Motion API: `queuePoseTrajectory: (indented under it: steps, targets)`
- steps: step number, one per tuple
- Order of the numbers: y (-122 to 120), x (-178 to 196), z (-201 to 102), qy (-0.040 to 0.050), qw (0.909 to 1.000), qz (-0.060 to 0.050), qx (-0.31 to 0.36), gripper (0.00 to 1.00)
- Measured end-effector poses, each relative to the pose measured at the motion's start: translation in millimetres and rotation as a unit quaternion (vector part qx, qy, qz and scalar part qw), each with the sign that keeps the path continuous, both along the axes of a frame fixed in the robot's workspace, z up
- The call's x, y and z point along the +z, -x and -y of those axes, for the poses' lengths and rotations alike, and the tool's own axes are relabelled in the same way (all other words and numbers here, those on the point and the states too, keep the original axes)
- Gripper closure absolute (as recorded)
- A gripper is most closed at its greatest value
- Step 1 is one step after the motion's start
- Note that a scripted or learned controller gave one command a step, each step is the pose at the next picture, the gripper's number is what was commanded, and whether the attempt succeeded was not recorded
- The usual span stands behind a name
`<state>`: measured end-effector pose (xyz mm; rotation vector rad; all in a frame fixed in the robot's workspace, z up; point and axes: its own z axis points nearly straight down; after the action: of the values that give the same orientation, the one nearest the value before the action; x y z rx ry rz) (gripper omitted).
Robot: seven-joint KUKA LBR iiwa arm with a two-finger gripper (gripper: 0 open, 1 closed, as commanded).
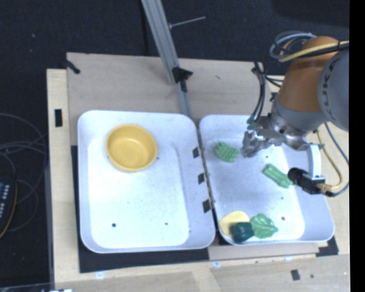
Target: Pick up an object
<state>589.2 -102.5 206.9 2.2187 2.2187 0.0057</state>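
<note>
1. Hovering low over the right-hand white bin, the KUKA arm's gripper hangs just right of a ribbed green piece, the nearest candidate for the pick.

2. Whether the gripper is spread or pressed together cannot be told at this slant; nothing visibly sits in its grasp.

3. Below and to the right of the gripper lies a second, elongated green piece, apart from the first. Farther below, at the bin's near edge, a yellow piece, a dark teal block and a light green leaf-shaped piece crowd together, touching one another.

4. Well off to the gripper's left, in the other white bin, sits a yellow bowl.

5. Judged from this, the ribbed green piece looks the best target: it lies alone and close by. Doing the step well likely means shifting left until centred over it, straddling its narrow side, then descending fully before squeezing.

6. The bin's central divider wall stands just beyond that piece, so too far a leftward shift risks a knock.
</note>
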Motion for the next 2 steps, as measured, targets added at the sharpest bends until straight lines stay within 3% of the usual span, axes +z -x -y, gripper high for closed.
queuePoseTrajectory:
  steps: [2]
  targets:
    - [-27, 15, -100, -0.0007, 1.0000, -0.002, 0.002, 1.00]
